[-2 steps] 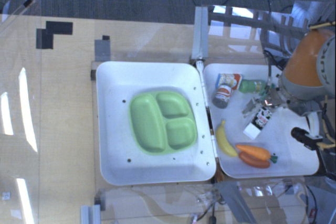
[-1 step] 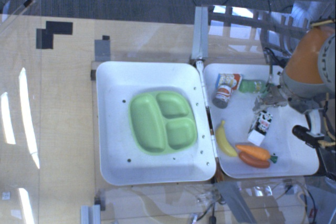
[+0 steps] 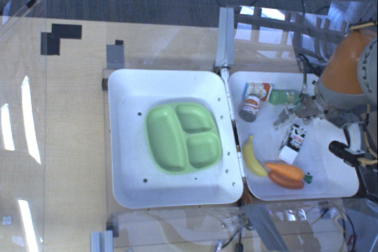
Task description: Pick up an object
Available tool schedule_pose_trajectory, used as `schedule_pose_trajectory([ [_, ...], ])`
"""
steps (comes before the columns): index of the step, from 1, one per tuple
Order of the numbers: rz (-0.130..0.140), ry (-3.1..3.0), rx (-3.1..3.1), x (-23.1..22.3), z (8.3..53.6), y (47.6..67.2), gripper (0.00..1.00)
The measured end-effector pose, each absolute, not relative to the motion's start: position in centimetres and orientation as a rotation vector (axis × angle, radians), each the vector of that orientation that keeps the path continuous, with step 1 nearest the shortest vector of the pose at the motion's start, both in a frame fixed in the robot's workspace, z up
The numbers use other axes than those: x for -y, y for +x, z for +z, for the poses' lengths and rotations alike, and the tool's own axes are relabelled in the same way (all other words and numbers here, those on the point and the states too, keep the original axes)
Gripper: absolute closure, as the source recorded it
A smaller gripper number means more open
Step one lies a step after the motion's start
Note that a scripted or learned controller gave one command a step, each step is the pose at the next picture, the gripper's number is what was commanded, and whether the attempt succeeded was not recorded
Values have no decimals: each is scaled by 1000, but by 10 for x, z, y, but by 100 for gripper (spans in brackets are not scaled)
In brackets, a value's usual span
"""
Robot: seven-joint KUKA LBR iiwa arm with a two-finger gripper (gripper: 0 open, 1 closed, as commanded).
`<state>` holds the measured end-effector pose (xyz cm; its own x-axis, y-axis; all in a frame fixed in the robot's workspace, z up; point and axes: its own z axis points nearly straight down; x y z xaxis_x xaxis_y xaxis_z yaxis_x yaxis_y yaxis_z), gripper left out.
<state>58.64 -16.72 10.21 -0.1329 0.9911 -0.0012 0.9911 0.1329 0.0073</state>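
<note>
Carrot (image 3: 286, 174) lies below pincer (image 3: 290, 117), grip unclear.

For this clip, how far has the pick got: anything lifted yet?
Done: the gripper is down in the right bin. In hand: nothing visibly; it sits between the green bottle and the small card. Left: a grasp and lift. The can, banana and carrot lie on the bin floor; the green tray lies in the left bin.

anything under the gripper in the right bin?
Directly below the gripper lies a small black-and-white box. A green bottle sits just behind it. The wrist covers the bin floor further right.
</note>
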Motion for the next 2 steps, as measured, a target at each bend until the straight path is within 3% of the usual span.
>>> schedule_pose_trajectory([
  [1,13,2251,-2186,203,87,577,0],
  [2,18,2243,-2188,202,97,580,100],
])
